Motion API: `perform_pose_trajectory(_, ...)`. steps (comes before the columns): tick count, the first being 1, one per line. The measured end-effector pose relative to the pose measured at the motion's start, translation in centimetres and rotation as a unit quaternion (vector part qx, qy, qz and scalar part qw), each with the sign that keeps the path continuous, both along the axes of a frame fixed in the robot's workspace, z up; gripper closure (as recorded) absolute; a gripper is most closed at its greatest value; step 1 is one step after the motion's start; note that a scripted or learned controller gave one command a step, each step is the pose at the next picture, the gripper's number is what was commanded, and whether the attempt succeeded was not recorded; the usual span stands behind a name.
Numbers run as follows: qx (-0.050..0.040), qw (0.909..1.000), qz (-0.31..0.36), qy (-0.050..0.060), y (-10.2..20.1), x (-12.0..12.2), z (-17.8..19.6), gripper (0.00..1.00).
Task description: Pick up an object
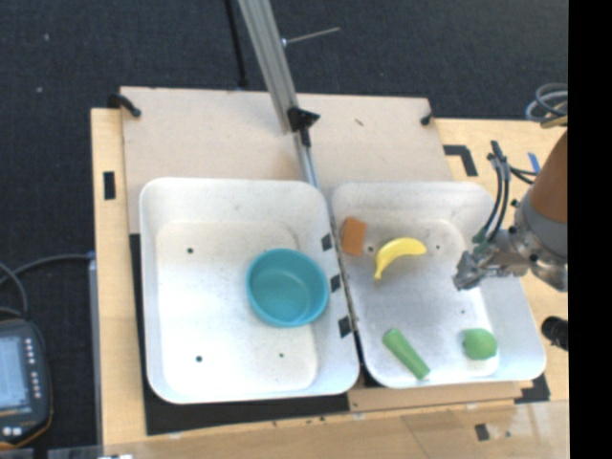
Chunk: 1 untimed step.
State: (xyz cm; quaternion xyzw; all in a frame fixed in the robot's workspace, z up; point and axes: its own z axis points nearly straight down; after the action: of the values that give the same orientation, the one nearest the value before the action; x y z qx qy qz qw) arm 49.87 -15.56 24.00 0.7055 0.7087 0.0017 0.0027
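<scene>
Claw poised over the right bin, nothing picked yet.

The claw [466,275] hangs over the right bin [507,347], near its right wall and about midway along it; whether it is spread or closed I cannot tell at this size, and nothing is visibly in its hold. Candidates lie in that bin: a yellow banana [398,253] toward the far edge, an orange block [354,236] against the left wall, a green cylinder [406,352] near the front edge, and a green ball [480,343] in the front right corner. The left bin [182,352] holds a blue bowl [288,287]. To do this well, I judge the banana the nearest choice (its curve invites a grip across the narrow middle); descend straight down, centred, well clear of the wall.
</scene>
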Motion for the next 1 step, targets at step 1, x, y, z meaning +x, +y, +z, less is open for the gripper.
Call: perform_pose_trajectory(1, 0.0008, 1.0000, 0.001, 0.002, 4.72, 0.17, -0.84, 1.00)
